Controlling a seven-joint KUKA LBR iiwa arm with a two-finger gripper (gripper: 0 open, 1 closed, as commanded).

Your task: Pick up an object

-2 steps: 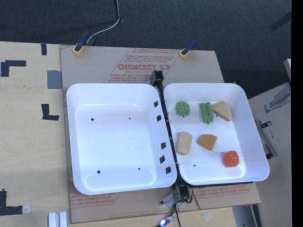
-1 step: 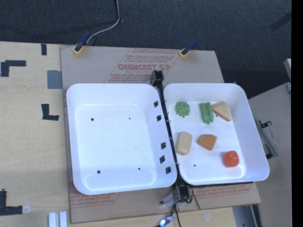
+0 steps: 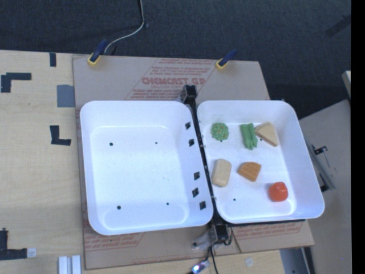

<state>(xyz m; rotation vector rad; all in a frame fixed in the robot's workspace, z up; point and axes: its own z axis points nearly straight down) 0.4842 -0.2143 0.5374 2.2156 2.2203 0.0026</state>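
My claw and its fingers are nowhere I can judge from here, so I cannot tell how they stand. All my candidates lie in the right bin (image 3: 305,170), spread out and none touching another. Along the far row are a knobbly green piece (image 3: 219,132), a slim green pod-like piece (image 3: 248,136) and a pale wedge (image 3: 267,134) just beside it. Nearer are a cream-coloured lump (image 3: 221,172) close to the divider, an orange chunk (image 3: 250,170) in the middle, and a red piece (image 3: 278,192) towards the near right corner.

They look like small toy foods, so I judge them light, stiff and rather smooth, likely to skid on the white floor if nudged sideways. The orange chunk seems my best choice: it sits well apart from the walls, with flat-looking sides to pinch across. The red piece looks rounded and may roll out of a grip. The slim green one would need taking across its narrow width.

The left bin (image 3: 94,170) shows bare white floor with a few dark dots. Both bins sit on a cardboard sheet (image 3: 171,79) on the desk (image 3: 34,153)
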